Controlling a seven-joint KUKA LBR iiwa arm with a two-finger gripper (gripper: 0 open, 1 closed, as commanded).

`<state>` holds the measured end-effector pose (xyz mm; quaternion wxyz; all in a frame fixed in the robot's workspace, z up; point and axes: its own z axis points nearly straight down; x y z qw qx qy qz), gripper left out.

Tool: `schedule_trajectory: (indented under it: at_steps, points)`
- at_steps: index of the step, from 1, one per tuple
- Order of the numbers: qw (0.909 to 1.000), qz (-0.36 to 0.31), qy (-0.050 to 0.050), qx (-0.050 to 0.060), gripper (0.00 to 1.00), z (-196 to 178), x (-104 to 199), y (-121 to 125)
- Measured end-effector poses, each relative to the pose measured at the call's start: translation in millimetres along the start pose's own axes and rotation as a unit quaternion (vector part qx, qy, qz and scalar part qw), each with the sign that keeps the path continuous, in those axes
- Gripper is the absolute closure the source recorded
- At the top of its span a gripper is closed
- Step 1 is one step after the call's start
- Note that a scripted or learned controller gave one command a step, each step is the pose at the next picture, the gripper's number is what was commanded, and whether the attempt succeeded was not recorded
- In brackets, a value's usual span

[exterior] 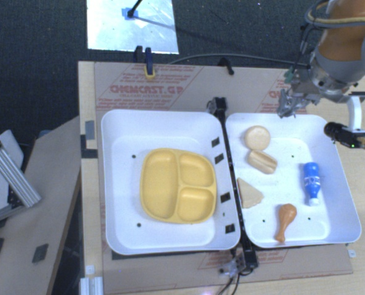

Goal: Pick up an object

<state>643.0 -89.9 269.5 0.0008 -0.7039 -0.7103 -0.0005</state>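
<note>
Objects for the picking sit in the right bin (339,183): a round bun (257,137) near its far wall, a bread roll (262,161) just in front of the bun, a sandwich wedge (249,193) near the bin's left wall, a chicken drumstick (285,220) near its front, a blue bottle (311,182) toward its right side. And the gripper (286,108) hangs above the bin's far rim, carrying nothing; whether it is parted or closed, can't tell. Left of that bin, the left bin (118,165) holds a yellow divided plate (177,184).

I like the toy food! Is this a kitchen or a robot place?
Probably a robot lab: a robot arm reaches over two white bins, and the drumstick and yellow plate look like toys.
</note>
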Motion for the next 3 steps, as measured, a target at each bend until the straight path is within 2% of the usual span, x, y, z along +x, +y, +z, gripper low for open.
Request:
schedule_trajectory:
  at_steps: [1, 2, 3]
  points:
    - [1.0, -0.001, 0.0, 0.0, 1.0, 1, 59, -13]
    - [1.0, 0.0, 0.0, 0.0, 1.0, 21, 112, -20]
    - [1.0, 0.0, 0.0, -0.001, 1.0, 19, 166, -25]
